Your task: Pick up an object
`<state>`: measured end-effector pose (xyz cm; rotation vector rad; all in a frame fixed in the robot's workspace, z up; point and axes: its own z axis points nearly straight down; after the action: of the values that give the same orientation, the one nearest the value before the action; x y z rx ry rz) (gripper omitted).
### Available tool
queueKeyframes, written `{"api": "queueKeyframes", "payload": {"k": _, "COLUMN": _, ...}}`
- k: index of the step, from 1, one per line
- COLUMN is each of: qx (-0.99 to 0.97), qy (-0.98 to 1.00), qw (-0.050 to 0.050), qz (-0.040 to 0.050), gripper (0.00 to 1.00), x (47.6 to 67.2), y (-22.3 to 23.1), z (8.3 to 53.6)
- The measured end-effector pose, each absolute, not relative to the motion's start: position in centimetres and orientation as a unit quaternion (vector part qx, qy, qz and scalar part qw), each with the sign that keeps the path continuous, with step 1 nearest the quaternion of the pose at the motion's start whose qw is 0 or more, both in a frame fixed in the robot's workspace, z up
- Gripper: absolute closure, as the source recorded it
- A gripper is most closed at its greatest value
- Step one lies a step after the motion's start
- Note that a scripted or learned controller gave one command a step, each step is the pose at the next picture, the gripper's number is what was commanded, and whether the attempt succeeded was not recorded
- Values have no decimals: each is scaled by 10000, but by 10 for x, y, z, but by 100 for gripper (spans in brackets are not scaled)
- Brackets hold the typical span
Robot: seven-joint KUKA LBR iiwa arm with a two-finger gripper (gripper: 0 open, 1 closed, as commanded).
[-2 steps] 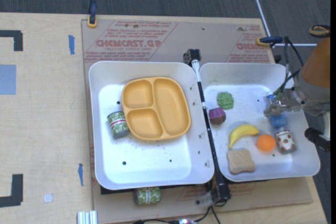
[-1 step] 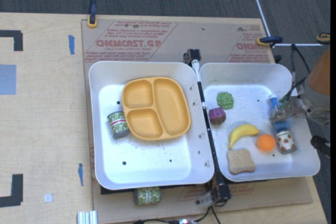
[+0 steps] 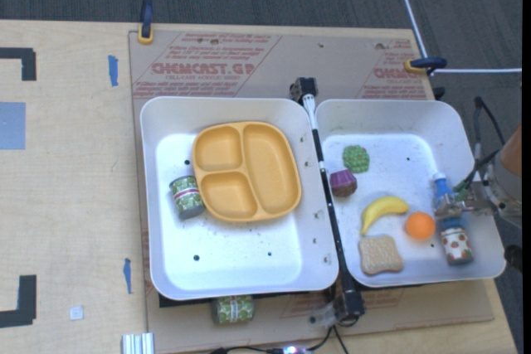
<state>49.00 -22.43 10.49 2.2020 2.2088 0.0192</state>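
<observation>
While my gripper point(image 3: 455, 201) hangs over the right bin point(image 3: 465, 137) by the orange point(image 3: 421, 225) and banana point(image 3: 382, 210), I cannot tell its state.

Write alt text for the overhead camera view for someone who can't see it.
Two white bins sit side by side on a bench. The right bin holds a banana, orange, bread slice, green and purple items, with the gripper at its right edge. The left bin holds a yellow divided plate and a small can.
</observation>
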Motion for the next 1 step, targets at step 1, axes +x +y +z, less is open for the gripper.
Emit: {"api": "queueKeyframes", "payload": {"k": 1, "qx": 7057, "qy": 7084, "qw": 125, "qz": 70, "gripper": 100, "x": 489, "y": -224, "z": 105}}
